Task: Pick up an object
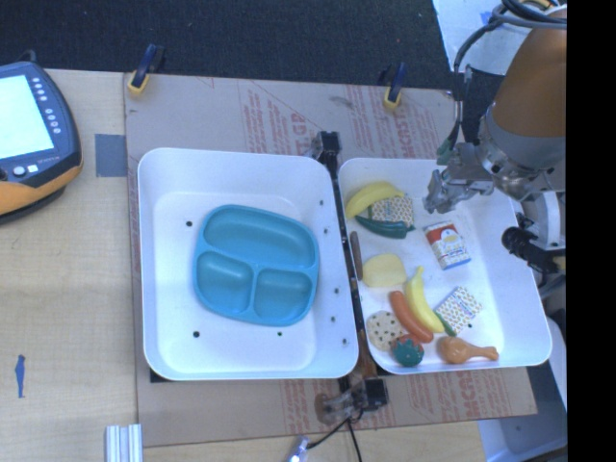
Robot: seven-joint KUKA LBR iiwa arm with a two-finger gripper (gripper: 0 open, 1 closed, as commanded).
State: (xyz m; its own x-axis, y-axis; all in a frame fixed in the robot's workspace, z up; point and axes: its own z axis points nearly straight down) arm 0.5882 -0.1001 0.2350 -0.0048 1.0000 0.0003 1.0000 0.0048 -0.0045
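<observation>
The right bin (515, 248) holds several toy foods. At its far left lie a yellow banana (369, 198), a patterned packet (393, 209) and a dark green pepper (385, 226). A red and white carton (448, 245) sits mid-bin. Nearer the front are a pale yellow piece (383, 269), a small banana (421, 301), an orange-red sausage (408, 318), a checkered packet (457, 308), a cookie (383, 329), a green piece (408, 352) and an orange drumstick (467, 351). My gripper (445, 192) hangs over the bin's far part, just above and beyond the carton, right of the banana.
The left bin (164, 258) holds a blue divided plate (256, 264). A tablet-like controller (29, 138) lies on the bench at far left. Clamps (144, 70) (392, 85) pin the cardboard at the back. The arm's bulk fills the upper right.
</observation>
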